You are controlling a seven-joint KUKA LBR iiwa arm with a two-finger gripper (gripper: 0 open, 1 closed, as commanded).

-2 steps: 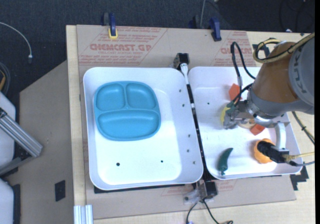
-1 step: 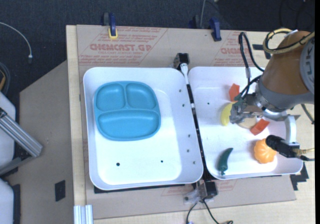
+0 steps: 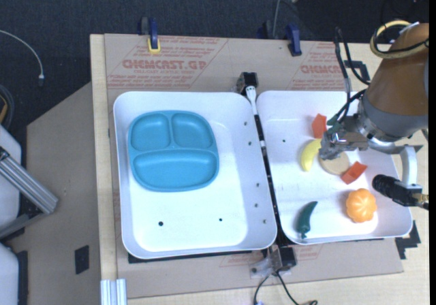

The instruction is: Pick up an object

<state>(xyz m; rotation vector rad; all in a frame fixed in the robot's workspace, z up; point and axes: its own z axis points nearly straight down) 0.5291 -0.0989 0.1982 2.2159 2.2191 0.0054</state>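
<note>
In the right bin [image 3: 286, 181] lie a yellow banana-like piece [image 3: 310, 155], a small orange-red block [image 3: 319, 125], a red wedge [image 3: 353, 173], an orange pumpkin-like fruit [image 3: 360, 205] and a dark green pepper [image 3: 306, 218]. A pale tan round piece [image 3: 335, 163] sits between the yellow piece and the red wedge. My gripper [image 3: 332, 147] hangs low over that tan piece, just right of the yellow one. The wrist hides the fingertips.
The left bin [image 3: 136, 229] holds a blue divided plate [image 3: 174, 150]. A black divider with a clamp [image 3: 248, 83] runs between the bins. The arm's body [image 3: 402, 86] covers the right bin's far right corner. A black part [image 3: 394, 189] juts over the bin's right edge.
</note>
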